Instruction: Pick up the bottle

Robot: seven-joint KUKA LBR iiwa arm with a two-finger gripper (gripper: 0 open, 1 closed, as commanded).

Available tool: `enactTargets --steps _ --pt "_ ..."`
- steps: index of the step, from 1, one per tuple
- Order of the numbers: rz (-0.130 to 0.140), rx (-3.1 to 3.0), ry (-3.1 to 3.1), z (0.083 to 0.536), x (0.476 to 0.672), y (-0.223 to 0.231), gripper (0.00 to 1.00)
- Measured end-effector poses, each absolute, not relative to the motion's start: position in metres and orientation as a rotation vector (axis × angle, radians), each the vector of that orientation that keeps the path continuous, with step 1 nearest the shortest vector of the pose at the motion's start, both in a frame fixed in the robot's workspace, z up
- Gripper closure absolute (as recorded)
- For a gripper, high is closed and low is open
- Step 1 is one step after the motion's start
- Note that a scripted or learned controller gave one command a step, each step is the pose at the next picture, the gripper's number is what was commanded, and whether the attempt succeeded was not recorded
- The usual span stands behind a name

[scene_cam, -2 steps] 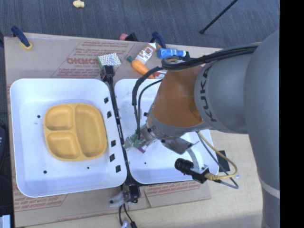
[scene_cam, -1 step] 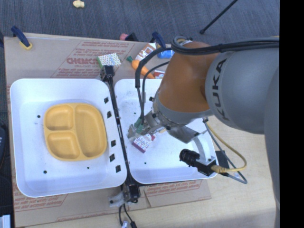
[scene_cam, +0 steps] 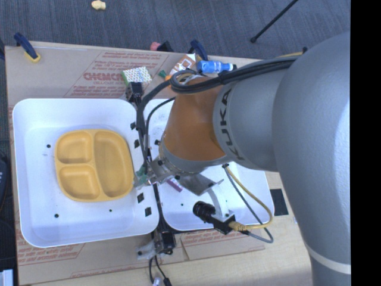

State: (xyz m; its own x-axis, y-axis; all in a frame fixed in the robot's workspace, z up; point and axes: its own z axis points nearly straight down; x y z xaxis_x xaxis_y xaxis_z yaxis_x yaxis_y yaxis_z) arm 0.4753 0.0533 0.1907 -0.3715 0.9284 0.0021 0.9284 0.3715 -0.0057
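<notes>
On the left, a yellow divided plate lies in the left bin, three hollows up. Between the bins runs a black divider with clips. My arm with its orange band covers most of the right bin, reaching low at that bin's left edge. My gripper sits under the wrist there; I cannot tell its state. The bottle is hidden from me; I cannot tell where it lies.

Even bright light, soft shadows, mild glare on white bins, slight blur
</notes>
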Motion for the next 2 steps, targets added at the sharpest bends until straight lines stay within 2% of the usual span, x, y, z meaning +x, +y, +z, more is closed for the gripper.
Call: enactTargets --steps 1,2 --pt "0.0 -1.382 -2.823 0.273 0.477 0.034 1.0" --pt "0.0 -1.286 -2.866 0.27 0.476 0.078 1.0"
